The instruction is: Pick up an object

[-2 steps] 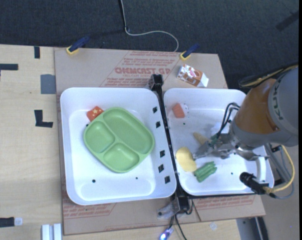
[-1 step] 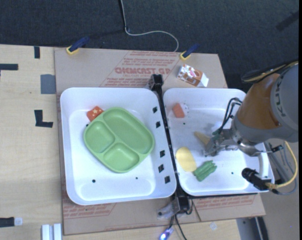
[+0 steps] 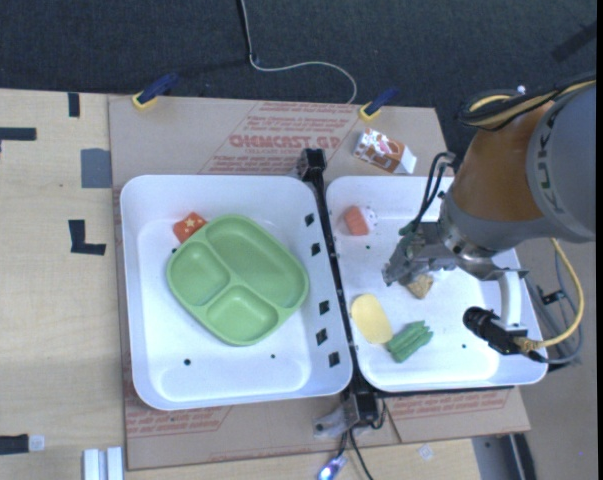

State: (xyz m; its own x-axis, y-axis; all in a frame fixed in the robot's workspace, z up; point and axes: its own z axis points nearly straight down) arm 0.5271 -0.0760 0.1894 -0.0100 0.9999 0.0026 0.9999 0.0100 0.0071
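My gripper (image 3: 405, 268) hangs low over the middle of the right bin (image 3: 451, 373). A small tan lump (image 3: 420, 287) lies right under and beside its tip, partly hidden by it. I cannot tell whether the two touch. Nearer the front of the same bin rest a yellow rounded piece (image 3: 371, 319) and a green leafy piece (image 3: 410, 340). An orange-red block (image 3: 356, 220) sits at the bin's back left. The left bin (image 3: 146, 268) holds a green divided plate (image 3: 238, 279) with a small orange-red item (image 3: 189, 227) at its back edge.
A small red-and-white packet (image 3: 384, 151) lies on the cardboard behind the right bin. A black divider (image 3: 326, 258) runs between the two bins. The arm's orange band and grey body cover the right bin's right side.
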